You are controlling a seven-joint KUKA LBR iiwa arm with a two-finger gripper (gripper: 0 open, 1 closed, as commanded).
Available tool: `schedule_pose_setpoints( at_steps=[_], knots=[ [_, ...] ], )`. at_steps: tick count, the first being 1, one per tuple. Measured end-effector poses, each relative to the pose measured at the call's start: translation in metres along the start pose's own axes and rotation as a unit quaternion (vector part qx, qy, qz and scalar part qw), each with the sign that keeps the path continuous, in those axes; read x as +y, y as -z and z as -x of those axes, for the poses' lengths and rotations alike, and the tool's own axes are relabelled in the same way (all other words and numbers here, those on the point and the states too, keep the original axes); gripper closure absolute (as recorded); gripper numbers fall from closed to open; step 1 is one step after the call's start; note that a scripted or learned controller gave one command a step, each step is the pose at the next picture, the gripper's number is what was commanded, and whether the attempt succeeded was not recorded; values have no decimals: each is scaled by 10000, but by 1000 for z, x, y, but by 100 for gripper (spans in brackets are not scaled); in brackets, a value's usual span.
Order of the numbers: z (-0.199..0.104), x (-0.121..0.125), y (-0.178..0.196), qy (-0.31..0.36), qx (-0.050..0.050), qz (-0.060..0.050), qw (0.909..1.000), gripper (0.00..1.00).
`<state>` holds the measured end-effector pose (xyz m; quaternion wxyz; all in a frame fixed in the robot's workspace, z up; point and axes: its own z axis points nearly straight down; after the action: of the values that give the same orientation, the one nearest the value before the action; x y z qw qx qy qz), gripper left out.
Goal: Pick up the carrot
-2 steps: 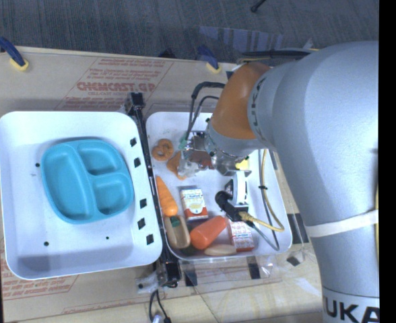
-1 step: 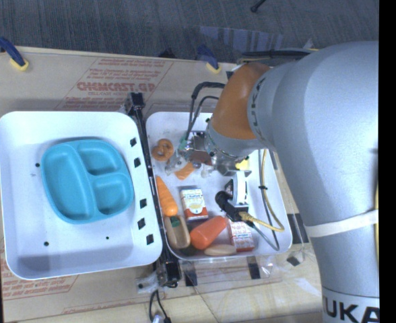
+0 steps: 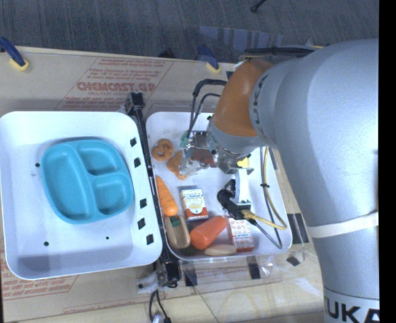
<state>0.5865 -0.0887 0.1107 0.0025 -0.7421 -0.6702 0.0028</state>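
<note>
The carrot [image 3: 166, 195] is a long orange piece lying along the left wall of the right bin [image 3: 279, 237], pointing up and down the view. My gripper [image 3: 196, 151] hangs below the orange wrist band, over the upper middle of that bin. It is up and to the right of the carrot's top end and apart from it. A brownish toy food piece [image 3: 177, 165] lies just left of the gripper.
Also in the right bin are a small ring-shaped pastry [image 3: 162, 149], two small boxes [image 3: 194, 203] [image 3: 240, 234], a red-orange piece [image 3: 208, 231], a wooden piece [image 3: 178, 233] and a beige piece [image 3: 219, 249]. The left bin [image 3: 23, 247] holds a blue divided plate [image 3: 87, 179].
</note>
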Motion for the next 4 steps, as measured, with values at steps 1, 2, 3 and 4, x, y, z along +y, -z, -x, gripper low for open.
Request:
schedule_pose_setpoints(
  at_steps=[1, 2, 3, 4],
  knots=[
    [0, 0, 0, 5, -4, -2, 10000, 0],
    [-1, 0, 9, 23, -3, -9, 10000, 100],
    [-1, 0, 9, 27, -6, -11, 10000, 0],
    [-2, 0, 18, 41, -3, -16, 10000, 100]
  ],
)
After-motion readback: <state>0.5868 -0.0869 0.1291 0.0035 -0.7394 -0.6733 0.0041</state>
